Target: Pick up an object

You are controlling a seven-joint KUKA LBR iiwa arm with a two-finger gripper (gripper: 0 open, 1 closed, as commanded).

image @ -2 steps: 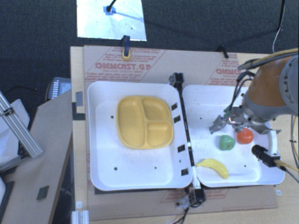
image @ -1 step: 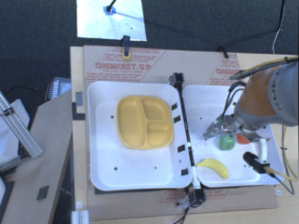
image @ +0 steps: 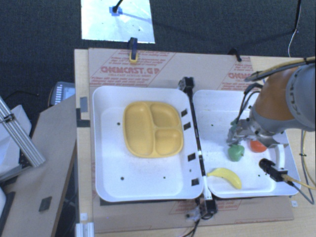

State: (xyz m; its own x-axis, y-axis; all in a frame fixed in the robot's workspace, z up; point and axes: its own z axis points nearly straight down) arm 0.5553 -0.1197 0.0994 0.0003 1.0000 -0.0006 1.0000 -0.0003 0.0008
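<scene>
while the pincer point(image: 236, 138) hovers over the green object point(image: 236, 152), i cannot tell its state.

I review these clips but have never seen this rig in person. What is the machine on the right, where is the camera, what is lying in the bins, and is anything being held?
One fixed camera looks down at a slant on a bench with two shallow white bins. The grey machine with an orange band is a robot arm reaching in from the right. Its gripper hangs low in the right bin, just above a green object. An orange-red object lies beside it and a yellow banana nearer the front edge. The left bin holds a yellow divided tray. I cannot tell whether anything is held.
</scene>
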